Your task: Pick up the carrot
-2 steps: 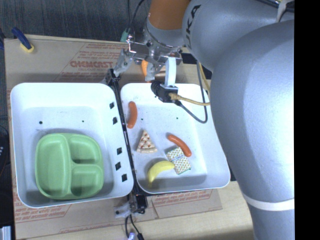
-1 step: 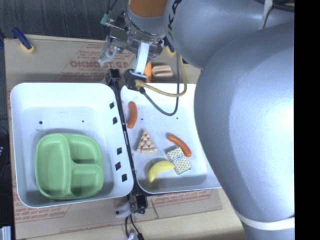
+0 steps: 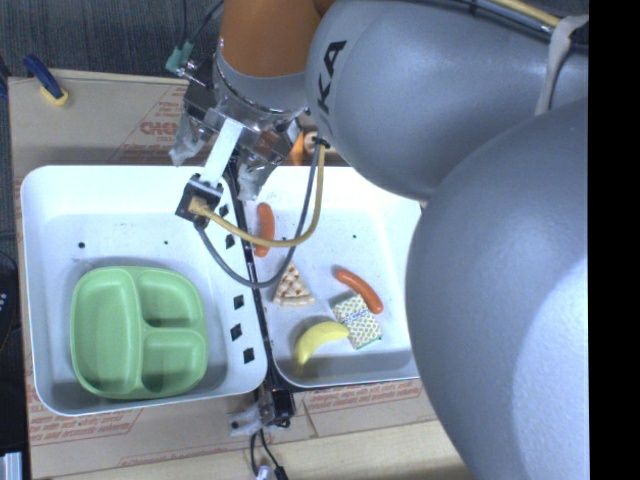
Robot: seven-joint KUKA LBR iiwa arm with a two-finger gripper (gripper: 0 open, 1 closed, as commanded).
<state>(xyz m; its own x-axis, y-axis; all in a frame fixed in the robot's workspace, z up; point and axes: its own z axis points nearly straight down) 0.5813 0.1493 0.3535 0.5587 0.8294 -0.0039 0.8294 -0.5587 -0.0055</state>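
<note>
My gripper hangs over the far rim between the two bins, below the arm's orange band. Just to its right an orange piece peeks out, mostly hidden by the gripper body; it may be the carrot, and I cannot tell whether it is held. Below the gripper, an orange-red stick-shaped item lies at the far left of the right bin, partly crossed by a yellow cable.
The left bin holds a green divided plate. The right bin also holds a pizza slice, a red sausage, a patterned packet and a banana. The big grey arm covers the right side.
</note>
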